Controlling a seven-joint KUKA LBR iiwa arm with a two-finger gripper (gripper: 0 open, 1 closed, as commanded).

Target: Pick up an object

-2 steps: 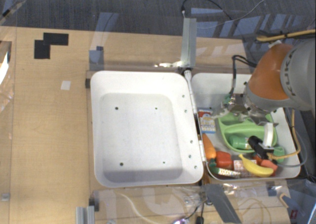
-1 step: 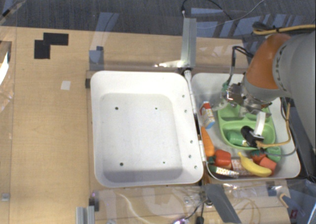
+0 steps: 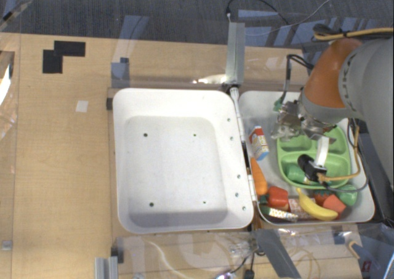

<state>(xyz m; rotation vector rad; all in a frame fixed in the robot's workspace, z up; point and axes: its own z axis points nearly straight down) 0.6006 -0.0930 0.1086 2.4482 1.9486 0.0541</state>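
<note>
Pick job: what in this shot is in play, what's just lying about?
In play: gripper, right bin, green tray, banana, carrot, red block, small carton.
Lying about: left bin, black mark on the bench, metal post.

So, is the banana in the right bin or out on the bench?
In: the banana lies inside the right bin, by its front wall, beside the green tray.

The pale wooden bench bears the left bin beside the right bin.

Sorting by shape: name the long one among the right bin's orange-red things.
The carrot, leftmost of them; the red block and orange block are stubby.
</note>
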